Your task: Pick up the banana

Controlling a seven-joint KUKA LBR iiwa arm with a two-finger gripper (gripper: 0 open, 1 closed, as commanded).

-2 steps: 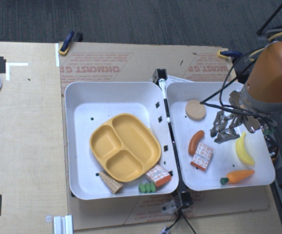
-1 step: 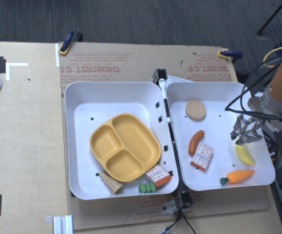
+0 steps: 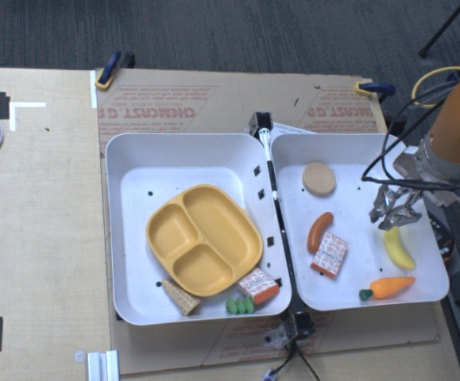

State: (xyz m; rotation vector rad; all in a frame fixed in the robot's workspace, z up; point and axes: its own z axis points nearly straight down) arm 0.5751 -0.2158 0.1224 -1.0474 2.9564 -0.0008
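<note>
Two shallow white bins sit side by side on the bench (image 3: pixel 47 213). The left bin (image 3: pixel 126 236) holds a yellow divided plate (image 3: pixel 204 240) with three compartments, set at a slant. Along that bin's near edge lie a tan cracker-like piece (image 3: pixel 181 297), a small green item (image 3: pixel 240 305), and a red-and-white packet with an orange end (image 3: pixel 259 286).

The right bin (image 3: pixel 349 288) holds a round tan disc (image 3: pixel 319 178) near its far side, a reddish sausage (image 3: pixel 319 232) towards the centre, a red-and-white printed packet (image 3: pixel 330 255) just beside the sausage, and an orange carrot (image 3: pixel 388 288) with a green top near the near rim.

The banana (image 3: pixel 399 248) lies by the right bin's right wall, above the carrot. Its long axis runs from far to near, leaning slightly right at the near end, with the far tip under the claw (image 3: pixel 395 209).

The claw hangs directly over the banana's far end; whether its fingers are spread or closed cannot be told.
</note>
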